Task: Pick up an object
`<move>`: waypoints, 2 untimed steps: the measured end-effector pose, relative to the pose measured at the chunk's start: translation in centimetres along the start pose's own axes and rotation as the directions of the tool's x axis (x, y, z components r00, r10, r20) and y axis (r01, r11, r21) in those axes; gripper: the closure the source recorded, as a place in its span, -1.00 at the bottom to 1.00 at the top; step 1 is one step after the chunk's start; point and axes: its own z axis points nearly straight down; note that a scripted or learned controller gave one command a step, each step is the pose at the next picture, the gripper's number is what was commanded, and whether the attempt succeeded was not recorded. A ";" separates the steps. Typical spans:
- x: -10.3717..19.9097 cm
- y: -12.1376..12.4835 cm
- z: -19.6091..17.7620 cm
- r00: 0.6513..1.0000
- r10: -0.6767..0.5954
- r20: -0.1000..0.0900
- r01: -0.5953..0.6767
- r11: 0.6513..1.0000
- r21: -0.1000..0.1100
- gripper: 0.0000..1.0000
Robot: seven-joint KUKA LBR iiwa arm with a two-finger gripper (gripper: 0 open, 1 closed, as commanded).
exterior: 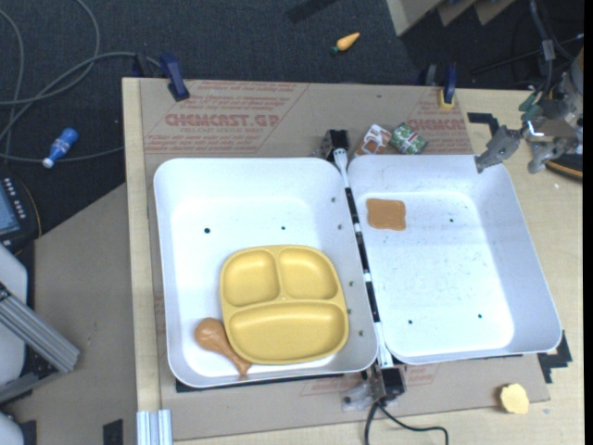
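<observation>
Red lettering on the cardboard sheet (232, 109) under the bins reads roughly "CHEMCAST GP", repeated faintly near the sheet's far right corner; the rest of the print is too small to read. A small crumpled wrapper (406, 138) with green and white printing lies on that cardboard, its wording illegible.

At the view's upper right the gripper (511, 149) hangs over the far right corner of the right bin (519, 248), its two grey fingers spread apart with nothing between them.

Well to the left of the jaws and slightly nearer the camera, a flat tan-brown square (386, 214) — like a slice of toast — lies in the right bin near the divider, edges roughly parallel to the bin walls, no clear long axis.

Farther left still, in the left bin (176, 248), sits a yellow three-compartment plate (281, 302), its large compartment toward the camera. A tan drumstick-shaped piece (220, 342) touches its near left edge — bulb to the left, thin end pointing right and toward the camera.
</observation>
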 end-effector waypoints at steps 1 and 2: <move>2.8 -2.3 18.9 1.000 -0.001 -0.006 0.001 1.000 0.017 -1.00; 9.4 2.9 18.7 1.000 -0.008 -0.002 0.008 1.000 -0.004 -1.00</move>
